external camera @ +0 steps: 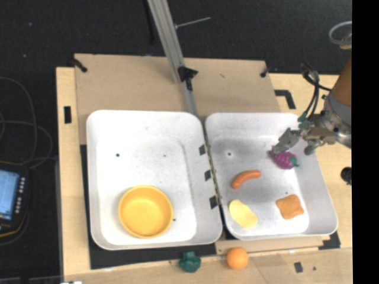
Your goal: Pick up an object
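The gripper (pixel 289 142) hung over the right bin (pixel 308 218), just above a purple object (pixel 283 159); whether it was clenched could not be told. That bin also held an orange sausage (pixel 246 178), a yellow piece (pixel 242 213) and a brown piece (pixel 289 206). The left bin (pixel 142 129) held a yellow bowl (pixel 145 210). An orange ball (pixel 237 258) and a green object (pixel 189 262) lay on the surface (pixel 142 81), near side.

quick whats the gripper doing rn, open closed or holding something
gripper: just above the purple toy in the right bin; whether it is open, shut or gripping the toy cannot be told from this view.
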Robot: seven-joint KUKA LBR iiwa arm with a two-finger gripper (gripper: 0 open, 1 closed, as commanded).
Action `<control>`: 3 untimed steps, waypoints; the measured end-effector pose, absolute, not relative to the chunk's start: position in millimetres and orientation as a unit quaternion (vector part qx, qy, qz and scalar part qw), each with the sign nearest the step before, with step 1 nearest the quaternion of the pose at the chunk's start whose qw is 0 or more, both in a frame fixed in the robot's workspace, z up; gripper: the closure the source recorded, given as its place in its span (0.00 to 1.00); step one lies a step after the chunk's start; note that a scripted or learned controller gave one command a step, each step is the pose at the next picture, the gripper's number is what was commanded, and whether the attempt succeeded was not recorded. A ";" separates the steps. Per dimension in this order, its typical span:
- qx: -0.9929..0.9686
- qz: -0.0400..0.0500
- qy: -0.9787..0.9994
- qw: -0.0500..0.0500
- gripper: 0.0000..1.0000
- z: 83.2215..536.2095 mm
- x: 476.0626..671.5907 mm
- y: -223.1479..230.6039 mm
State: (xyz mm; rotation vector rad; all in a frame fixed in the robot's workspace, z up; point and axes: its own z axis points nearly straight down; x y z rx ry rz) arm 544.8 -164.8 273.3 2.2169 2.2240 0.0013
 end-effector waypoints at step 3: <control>0.707 -0.002 0.707 -0.002 0.00 149.8 539.9 -156.9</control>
